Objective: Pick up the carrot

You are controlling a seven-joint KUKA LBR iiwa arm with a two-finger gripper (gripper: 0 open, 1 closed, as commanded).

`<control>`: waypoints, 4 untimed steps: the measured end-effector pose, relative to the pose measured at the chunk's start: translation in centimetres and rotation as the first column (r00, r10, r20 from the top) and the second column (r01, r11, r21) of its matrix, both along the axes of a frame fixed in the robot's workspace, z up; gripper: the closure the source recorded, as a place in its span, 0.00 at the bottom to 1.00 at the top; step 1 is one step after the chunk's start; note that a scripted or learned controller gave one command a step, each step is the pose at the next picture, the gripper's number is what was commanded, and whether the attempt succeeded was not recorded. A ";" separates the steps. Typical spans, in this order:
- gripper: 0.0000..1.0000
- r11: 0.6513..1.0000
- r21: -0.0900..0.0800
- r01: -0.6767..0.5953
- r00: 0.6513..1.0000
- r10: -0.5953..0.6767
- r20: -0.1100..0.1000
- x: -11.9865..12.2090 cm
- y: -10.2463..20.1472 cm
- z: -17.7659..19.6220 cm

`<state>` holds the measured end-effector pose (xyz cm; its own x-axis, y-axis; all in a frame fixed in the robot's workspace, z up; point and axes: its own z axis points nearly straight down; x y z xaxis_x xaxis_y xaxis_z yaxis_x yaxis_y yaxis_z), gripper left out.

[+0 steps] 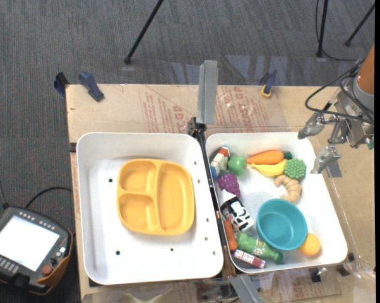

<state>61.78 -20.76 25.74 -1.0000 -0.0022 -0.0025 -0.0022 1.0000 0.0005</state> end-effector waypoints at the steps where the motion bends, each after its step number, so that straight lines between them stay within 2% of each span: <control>1: 0.00 0.999 -0.002 0.054 0.999 -0.054 0.007 2.6 1.3 -13.5; 2: 0.00 0.951 0.001 0.309 0.951 -0.309 -0.003 -1.0 2.3 -17.0; 3: 0.00 0.890 0.001 0.457 0.890 -0.457 -0.001 0.3 4.7 -16.9; 4: 0.00 0.819 0.002 0.574 0.819 -0.574 0.000 0.6 5.3 -16.9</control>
